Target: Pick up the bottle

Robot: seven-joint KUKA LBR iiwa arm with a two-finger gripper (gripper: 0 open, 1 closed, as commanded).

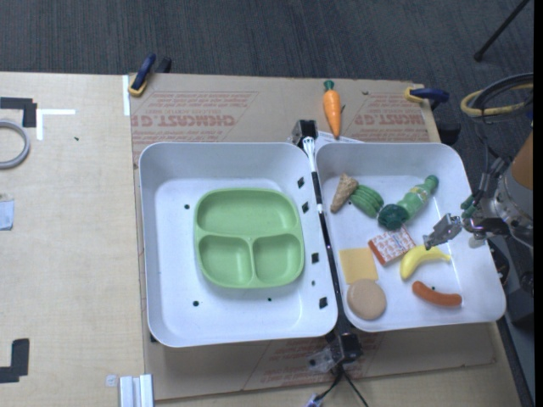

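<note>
Jaws slightly parted, nothing between them: the two-finger metal gripper (443, 230) hangs over the right shallow white bin (479, 305), just above the small yellow banana (422, 261). The pale green plastic bottle with dark green cap (417, 196) lies tilted up-left of the gripper, apart from it, its base against a dark green broccoli piece (393, 216). Left white bin (161, 253) holds a green three-compartment tray (250, 237).

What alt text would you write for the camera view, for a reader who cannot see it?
A grey robot gripper hovers over the right white plastic bin, beside a green plastic bottle lying among toy foods. The left white plastic bin holds a green three-compartment plate.
</note>
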